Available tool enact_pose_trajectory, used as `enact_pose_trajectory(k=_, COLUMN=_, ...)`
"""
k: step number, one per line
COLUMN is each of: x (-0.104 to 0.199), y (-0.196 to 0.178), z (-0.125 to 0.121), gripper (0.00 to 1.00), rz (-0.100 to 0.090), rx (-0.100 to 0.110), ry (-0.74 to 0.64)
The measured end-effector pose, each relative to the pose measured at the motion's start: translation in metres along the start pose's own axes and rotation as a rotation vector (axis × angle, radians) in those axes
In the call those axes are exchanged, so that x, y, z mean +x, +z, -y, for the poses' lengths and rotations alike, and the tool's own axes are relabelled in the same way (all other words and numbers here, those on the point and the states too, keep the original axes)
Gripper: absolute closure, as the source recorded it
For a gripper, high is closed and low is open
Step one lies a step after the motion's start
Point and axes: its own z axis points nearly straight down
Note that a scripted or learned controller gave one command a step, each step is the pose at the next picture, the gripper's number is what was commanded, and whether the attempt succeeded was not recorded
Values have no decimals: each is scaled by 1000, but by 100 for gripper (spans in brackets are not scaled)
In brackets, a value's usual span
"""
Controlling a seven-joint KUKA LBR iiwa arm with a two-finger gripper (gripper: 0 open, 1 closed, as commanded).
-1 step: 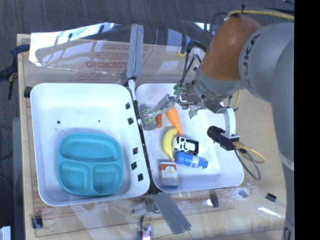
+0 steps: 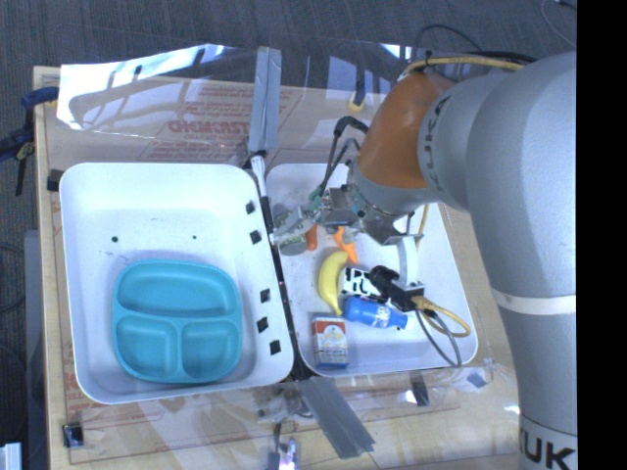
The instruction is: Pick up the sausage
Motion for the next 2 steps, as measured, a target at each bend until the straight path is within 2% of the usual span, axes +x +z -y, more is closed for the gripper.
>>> enact_pose_trajectory(k=1, x=-40, y=47, z=-41, gripper=0, rz=-3, rx=10, ry=6)
enact_pose_trajectory(k=2, x=-39, y=40, z=-41, gripper=100, rz=-4, rx=13, ry=1)
